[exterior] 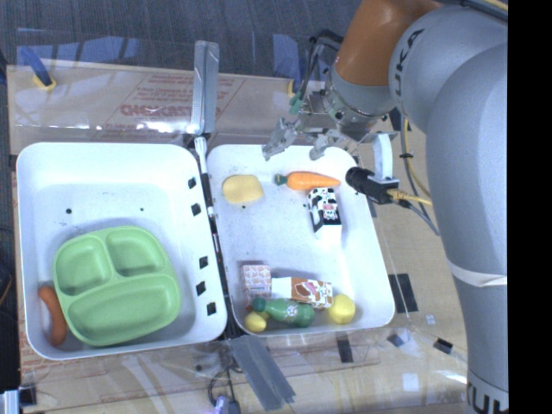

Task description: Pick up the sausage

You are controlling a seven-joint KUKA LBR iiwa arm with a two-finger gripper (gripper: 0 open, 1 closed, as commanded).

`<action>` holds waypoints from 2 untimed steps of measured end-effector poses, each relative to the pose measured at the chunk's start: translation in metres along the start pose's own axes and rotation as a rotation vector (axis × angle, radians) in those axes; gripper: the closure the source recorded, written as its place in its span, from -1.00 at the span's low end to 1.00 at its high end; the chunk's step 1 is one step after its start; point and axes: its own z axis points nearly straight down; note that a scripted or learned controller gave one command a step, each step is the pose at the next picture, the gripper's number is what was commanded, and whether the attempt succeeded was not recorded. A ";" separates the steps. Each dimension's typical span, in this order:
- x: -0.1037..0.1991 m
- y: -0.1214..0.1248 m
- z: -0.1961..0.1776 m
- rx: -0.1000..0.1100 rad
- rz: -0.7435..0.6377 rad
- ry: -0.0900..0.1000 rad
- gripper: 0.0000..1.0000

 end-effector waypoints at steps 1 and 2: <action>0.006 0.001 0.098 0.000 -0.067 -0.001 -1.00; -0.042 0.012 0.112 -0.004 -0.094 -0.001 -1.00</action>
